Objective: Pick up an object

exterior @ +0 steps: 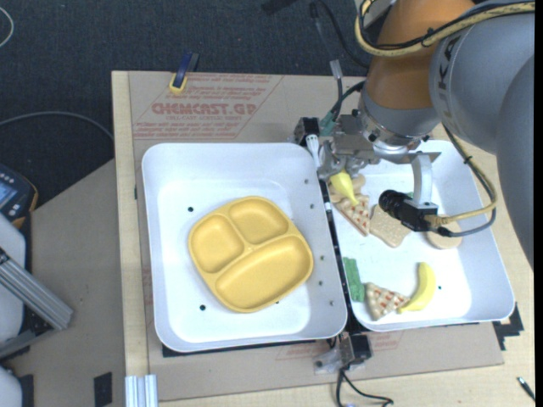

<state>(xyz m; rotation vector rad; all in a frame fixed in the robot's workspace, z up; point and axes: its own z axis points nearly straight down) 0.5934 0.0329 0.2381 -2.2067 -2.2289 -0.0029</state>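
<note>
Grey two-finger gripper (346, 170) low over small yellow toy piece (341, 183) in right white bin (475, 299); grip state impossible to tell, wrist hiding it.

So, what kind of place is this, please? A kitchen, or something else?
Probably a robotics lab bench, not a kitchen. A grey arm with an orange band reaches over two white bins, the food pieces such as the banana look like toys, and loose cables run across the bench.
</note>
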